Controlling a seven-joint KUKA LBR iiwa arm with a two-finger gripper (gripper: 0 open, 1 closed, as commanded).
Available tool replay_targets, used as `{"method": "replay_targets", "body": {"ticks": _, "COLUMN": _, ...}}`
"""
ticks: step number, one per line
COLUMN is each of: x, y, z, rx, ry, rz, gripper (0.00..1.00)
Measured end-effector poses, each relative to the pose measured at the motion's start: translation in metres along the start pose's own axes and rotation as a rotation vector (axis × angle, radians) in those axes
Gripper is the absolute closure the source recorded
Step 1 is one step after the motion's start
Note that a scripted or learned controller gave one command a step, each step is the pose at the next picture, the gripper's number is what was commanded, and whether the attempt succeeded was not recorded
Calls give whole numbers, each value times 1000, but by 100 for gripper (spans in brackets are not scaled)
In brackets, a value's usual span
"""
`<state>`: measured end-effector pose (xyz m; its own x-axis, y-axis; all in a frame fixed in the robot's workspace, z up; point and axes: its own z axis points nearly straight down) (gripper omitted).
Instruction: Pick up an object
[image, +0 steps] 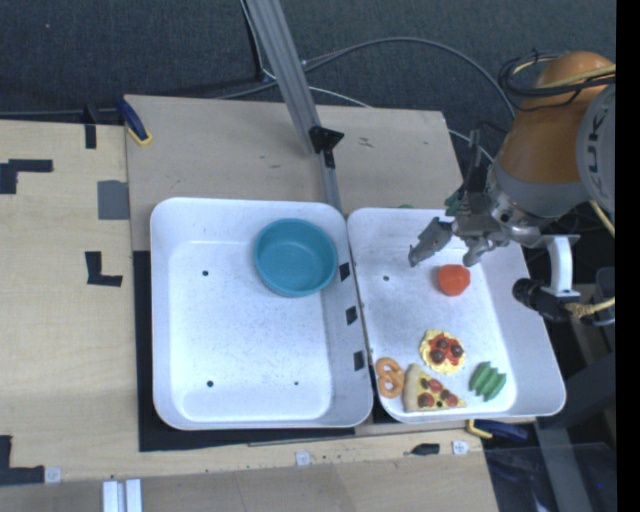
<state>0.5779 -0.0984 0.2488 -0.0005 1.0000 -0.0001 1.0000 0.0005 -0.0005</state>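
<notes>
My gripper (447, 251) hangs over the upper part of the right bin (392, 300), open, its two dark fingers spread with nothing between them. A red tomato-like ball (453, 280) lies just below and right of the fingertips, apart from them. Further toward the front of the same bin are a round toy pizza (443, 351), a pizza slice (428, 392), a pretzel (389, 375) and a green pepper piece (487, 380). A blue bowl (294, 257) sits in the upper right of the left bin (240, 350).
A slanted metal pole (300, 90) crosses above the bins' top edge. Cables run across the dark floor behind the bench. The arm's orange-banded body (555, 120) stands over the right bin's far right corner.
</notes>
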Motion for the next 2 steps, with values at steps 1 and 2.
{"method": "replay_targets", "body": {"ticks": 1, "x": 5, "y": -4, "z": 62, "rx": 5, "ry": 0, "rz": 0, "gripper": 0}}
{"method": "replay_targets", "body": {"ticks": 2, "x": 7, "y": -5, "z": 104, "rx": 4, "ry": 0, "rz": 0, "gripper": 0}}
